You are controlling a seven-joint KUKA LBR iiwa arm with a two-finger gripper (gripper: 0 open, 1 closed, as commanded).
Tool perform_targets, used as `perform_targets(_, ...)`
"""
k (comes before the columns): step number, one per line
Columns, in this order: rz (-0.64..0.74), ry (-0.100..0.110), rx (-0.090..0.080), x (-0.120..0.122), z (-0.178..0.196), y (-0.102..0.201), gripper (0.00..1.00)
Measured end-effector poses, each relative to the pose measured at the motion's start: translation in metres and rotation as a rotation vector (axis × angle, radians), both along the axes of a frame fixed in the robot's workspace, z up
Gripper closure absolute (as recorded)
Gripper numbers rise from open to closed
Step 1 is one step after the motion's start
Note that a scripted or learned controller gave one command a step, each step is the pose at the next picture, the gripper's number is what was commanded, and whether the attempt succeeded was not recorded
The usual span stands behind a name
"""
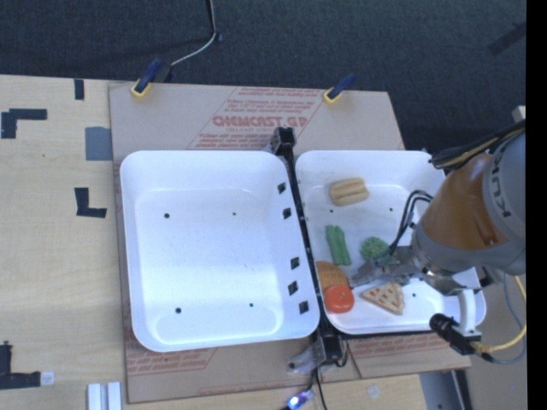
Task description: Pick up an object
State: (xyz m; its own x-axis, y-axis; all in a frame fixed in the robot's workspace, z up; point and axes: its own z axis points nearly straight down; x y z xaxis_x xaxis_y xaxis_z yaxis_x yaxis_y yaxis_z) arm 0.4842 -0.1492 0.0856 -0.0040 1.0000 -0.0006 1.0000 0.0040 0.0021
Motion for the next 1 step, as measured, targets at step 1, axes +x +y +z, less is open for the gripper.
perform_targets(1,-0.003,-0.001,-0.001,0.0005,0.0098,-0.003,1.0)
